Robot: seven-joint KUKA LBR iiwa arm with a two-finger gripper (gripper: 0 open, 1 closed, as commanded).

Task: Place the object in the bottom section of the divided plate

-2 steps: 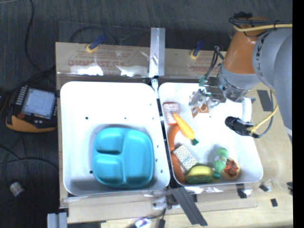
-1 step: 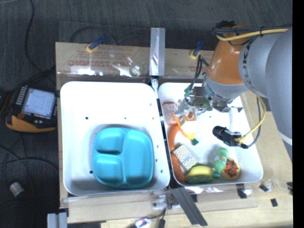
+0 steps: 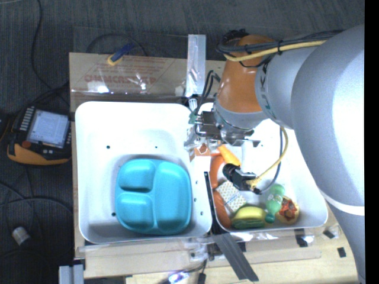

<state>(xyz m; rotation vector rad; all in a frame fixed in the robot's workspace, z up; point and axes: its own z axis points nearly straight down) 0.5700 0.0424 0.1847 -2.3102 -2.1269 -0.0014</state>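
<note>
Hovering end effector (image 3: 204, 136) at bin divider | divided plate (image 3: 154, 196) left bin's near-right corner

Arm's (image 3: 308, 99) leaning in over the right bin (image 3: 314, 215), gripper (image 3: 204, 136) hanging right by the divider between bins. Blue divided plate (image 3: 155, 196) sits in the left bin (image 3: 118, 129); toy food's (image 3: 251, 209) piled at the right bin's near end.
</note>
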